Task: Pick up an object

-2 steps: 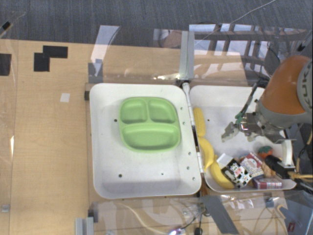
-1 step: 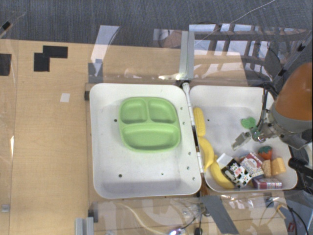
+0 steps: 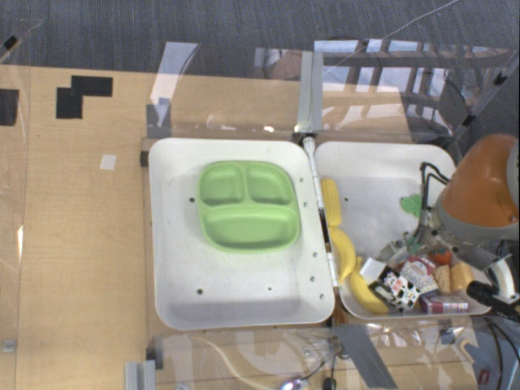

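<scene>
while arm (image 3: 486,193) hangs over rt bin (image 3: 366,165), banana (image 3: 349,258) lies inside.

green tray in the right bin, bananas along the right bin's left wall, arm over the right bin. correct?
One error: the green tray lies in the left bin, not the right bin, per the camera view. The bananas do run along the right bin's left wall, and the arm is over that bin.
</scene>
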Tool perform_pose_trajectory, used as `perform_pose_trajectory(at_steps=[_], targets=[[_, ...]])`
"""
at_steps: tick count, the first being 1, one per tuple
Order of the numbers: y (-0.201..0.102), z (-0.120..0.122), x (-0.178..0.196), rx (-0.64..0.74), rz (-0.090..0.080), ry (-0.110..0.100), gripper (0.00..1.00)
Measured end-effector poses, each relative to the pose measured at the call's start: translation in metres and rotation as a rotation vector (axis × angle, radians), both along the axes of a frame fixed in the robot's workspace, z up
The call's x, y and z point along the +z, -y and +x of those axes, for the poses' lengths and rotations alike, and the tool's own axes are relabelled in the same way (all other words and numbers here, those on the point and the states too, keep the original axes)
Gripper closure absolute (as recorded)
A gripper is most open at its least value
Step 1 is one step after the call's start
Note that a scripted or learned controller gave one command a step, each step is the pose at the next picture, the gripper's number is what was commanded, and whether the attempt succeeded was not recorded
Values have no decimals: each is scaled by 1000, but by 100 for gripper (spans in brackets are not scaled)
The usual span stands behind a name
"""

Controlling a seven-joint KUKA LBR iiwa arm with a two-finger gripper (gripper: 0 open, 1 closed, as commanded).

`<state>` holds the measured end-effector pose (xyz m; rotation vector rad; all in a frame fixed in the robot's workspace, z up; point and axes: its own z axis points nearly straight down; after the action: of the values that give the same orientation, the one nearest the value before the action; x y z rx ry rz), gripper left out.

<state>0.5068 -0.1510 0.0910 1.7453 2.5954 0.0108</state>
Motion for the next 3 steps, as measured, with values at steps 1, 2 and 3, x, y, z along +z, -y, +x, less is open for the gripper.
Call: perform_pose_trajectory(at_steps=[1, 2, 3], targets=[[-42, -3, 0, -405, 4, 3, 0], [-60, 56, 0, -231, 1, 2, 0], [-57, -15, 1, -263, 4, 3, 0]])
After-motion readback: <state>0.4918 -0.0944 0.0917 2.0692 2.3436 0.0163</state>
